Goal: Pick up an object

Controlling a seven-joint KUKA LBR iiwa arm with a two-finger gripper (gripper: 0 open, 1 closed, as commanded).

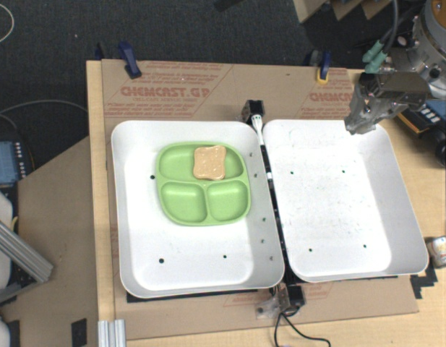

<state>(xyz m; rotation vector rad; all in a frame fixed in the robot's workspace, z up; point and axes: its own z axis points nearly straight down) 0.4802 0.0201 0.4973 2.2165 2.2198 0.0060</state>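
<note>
Target candidate: tan slice of toast [209,163], lying flat in the large top compartment of the green divided plate [181,201], toward that compartment's right end; the two lower compartments hold nothing. Plate sits in the upper middle of the left bin [136,251]. Gripper [358,123] hangs over the far right corner of the right bin [396,230], well apart from the toast, with the ridge where the two bins meet between them. Whether its fingers are apart or together: cannot tell; nothing visible between them. Judged step: approach not yet begun. Next move calls for travel across to the left bin, then descent over the toast. Likely trouble: toast is thin and flat against the plate floor, near the compartment rim, giving little to grip. Surroundings: cardboard sheet [172,92] under the bins on the worktop, blue clamp [129,58] at its far edge.
</note>
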